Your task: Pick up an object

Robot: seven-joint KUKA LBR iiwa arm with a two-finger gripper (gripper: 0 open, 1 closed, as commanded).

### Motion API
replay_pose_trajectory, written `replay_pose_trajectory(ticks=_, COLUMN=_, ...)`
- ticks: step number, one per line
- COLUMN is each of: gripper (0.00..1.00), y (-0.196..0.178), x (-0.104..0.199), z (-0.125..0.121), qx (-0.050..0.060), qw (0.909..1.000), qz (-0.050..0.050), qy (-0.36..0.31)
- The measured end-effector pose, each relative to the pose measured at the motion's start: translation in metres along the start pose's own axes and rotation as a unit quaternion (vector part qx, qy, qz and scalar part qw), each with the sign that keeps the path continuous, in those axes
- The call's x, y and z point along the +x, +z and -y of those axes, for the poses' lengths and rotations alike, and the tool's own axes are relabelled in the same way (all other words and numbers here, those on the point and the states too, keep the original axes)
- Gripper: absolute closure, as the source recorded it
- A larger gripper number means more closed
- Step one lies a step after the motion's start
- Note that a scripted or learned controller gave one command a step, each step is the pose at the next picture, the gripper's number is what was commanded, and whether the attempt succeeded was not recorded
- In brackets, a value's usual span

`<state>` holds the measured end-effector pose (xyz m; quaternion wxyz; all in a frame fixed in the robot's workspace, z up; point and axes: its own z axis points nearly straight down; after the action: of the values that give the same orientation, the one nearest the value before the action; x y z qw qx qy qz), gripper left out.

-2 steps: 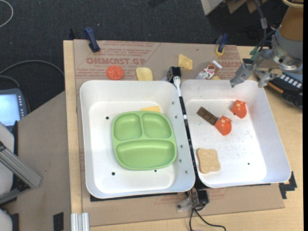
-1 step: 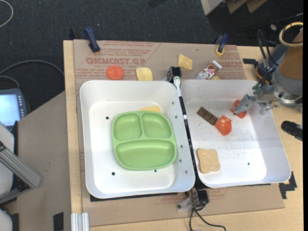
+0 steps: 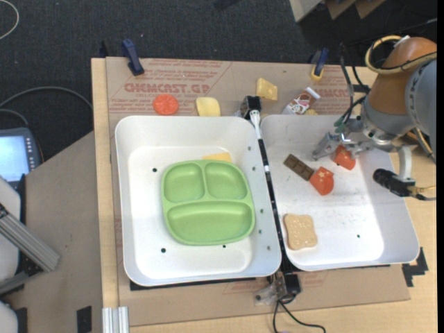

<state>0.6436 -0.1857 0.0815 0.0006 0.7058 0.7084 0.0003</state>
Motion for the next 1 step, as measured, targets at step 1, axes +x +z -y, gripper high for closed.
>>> replay_pose_trajectory(ticks=1, gripper=1.00, y=-0.0148, x=-0.0017, z=-0.0002, qx=-0.002, qw=1.0000, qz=0.001, qy=0.001)
